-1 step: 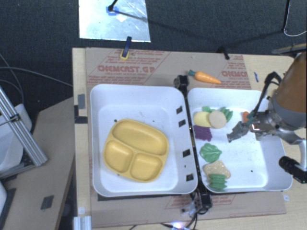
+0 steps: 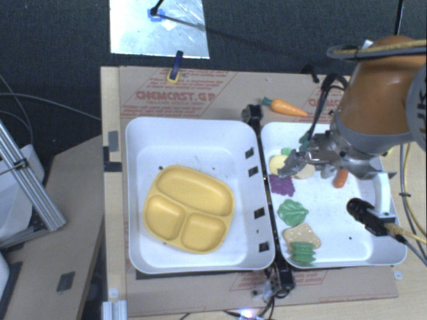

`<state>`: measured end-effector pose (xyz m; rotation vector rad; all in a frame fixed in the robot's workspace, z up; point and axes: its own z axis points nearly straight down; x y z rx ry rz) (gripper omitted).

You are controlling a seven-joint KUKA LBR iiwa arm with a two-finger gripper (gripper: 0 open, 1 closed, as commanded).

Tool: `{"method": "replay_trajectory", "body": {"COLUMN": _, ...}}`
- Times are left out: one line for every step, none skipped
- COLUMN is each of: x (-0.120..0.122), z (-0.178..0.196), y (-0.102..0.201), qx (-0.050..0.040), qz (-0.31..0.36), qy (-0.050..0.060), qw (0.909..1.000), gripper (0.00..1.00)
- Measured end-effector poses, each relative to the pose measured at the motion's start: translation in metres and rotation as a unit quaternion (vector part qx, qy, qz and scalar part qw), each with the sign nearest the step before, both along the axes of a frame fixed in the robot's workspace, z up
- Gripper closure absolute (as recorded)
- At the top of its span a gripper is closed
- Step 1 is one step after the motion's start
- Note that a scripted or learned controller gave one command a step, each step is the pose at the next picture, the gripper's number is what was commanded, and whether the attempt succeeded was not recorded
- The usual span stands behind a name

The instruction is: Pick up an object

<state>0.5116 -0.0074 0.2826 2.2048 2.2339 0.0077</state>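
While gripper (image 2: 288,167) hangs low in right bin (image 2: 333,239) | finger state: cannot tell | beside purple piece (image 2: 282,185) | yellow tray (image 2: 189,208) in left bin (image 2: 193,139)

Yellow divided tray (image 2: 189,209) in the left bin (image 2: 140,145); a carrot (image 2: 287,107) on the cardboard (image 2: 200,92).

Yellow tray (image 2: 189,209): smooth, glossy plastic. White bins (image 2: 200,135) same (slight sheen). Bench board (image 2: 213,89) matt cardboard; foil sheet (image 2: 159,19) at 11 o'clock, crinkled, shiny.
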Motion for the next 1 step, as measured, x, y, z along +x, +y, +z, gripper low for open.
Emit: {"method": "replay_trajectory", "body": {"x": -0.0001, "z": 0.0096, "y": -0.0053, "qx": -0.0003, "qz": -0.004, "qy": 0.000, "qw": 1.0000, "gripper": 1.00}}
